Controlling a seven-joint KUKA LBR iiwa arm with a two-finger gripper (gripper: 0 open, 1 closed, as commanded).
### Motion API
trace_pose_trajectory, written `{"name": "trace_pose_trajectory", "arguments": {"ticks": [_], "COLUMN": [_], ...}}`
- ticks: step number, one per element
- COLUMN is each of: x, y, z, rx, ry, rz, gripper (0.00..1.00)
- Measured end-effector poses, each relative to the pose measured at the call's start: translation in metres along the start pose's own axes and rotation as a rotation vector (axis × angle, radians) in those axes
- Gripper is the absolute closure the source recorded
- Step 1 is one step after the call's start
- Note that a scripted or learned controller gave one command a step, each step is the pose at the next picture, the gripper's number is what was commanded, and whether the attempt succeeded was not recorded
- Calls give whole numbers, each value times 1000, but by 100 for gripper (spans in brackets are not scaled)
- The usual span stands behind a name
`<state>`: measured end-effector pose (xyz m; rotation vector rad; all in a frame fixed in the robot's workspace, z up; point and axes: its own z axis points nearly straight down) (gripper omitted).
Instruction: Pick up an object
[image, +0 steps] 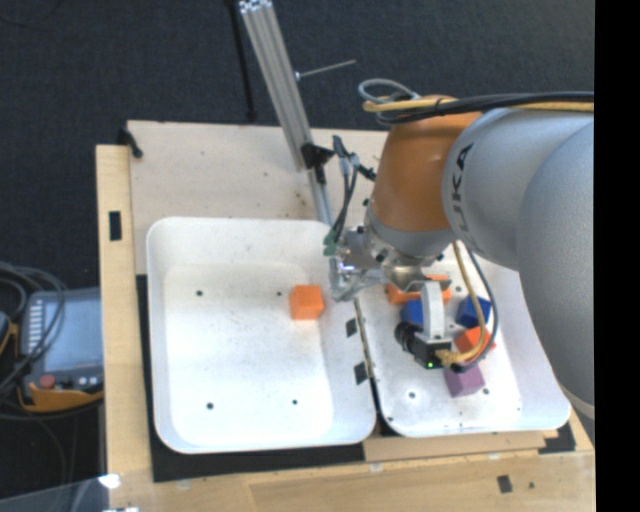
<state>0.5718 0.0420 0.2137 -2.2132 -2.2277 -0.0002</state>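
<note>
An orange cube (307, 302) lies in the left bin (230, 360), close to its right wall. My gripper (345, 272) hangs under the orange-banded wrist, over the ridge between the two bins and just right of the cube, apart from it. Nothing visible is held in it. In the right bin (505, 400) lie a purple block (464, 381), a blue piece (472, 310) and a small orange piece (402, 294), partly hidden by the arm and its wrist hardware.
An aluminium post (285, 90) slants up from the back of the bench behind the bins. The large grey arm body (530, 190) covers the right bin's far side. Cables run by the wrist. A handheld controller (55, 350) lies off the bench at left.
</note>
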Motion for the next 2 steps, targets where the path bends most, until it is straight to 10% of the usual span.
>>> {"name": "trace_pose_trajectory", "arguments": {"ticks": [1, 2], "x": [53, 49], "y": [-12, -11], "z": [-2, -2], "rx": [0, -1], "ry": [2, 1], "rz": [-2, 6], "gripper": [100, 0]}}
